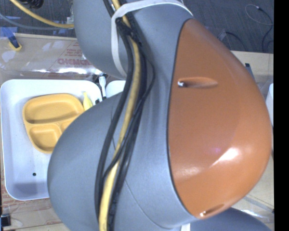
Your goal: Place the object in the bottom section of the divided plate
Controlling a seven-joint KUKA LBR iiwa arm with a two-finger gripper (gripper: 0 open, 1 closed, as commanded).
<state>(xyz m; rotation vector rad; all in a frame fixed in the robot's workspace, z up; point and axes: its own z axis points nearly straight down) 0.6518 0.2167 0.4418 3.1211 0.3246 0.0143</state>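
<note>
Divided plate (50, 119) long axis runs left-right.

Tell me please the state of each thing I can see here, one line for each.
Arm: close to the camera, covering most of the bench.
Plate: yellow, lying flat in the left bin, its right side hidden behind the arm; the sections that show hold nothing.
Left bin: white, flat on the bench, holding the plate.
Right bin: a white corner shows, the rest hidden by the arm.
</note>
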